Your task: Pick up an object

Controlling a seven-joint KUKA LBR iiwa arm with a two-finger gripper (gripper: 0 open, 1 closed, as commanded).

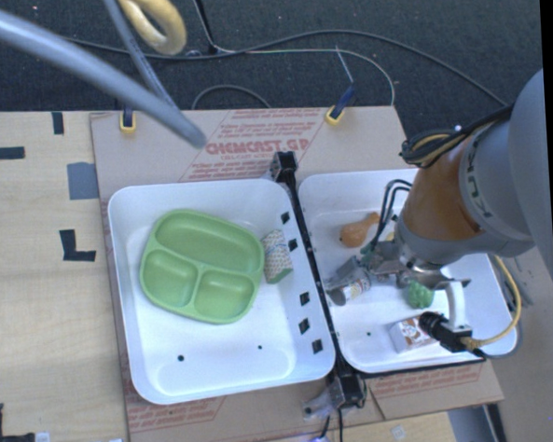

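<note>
Claw over the right bin, near the divider

The claw (350,283) hangs low in the right bin (359,350); its grip state is unclear. Orange object (359,229) at its 12 o'clock, green one (418,295) at 3, box (410,333) at 4.

The desk (37,277) carries a cardboard sheet (253,142); two white bins (130,271) (349,188) sit side by side on it.

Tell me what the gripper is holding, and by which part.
Cannot be told: the gripper is low in the right white bin, its tip hidden, beside a green object.
</note>
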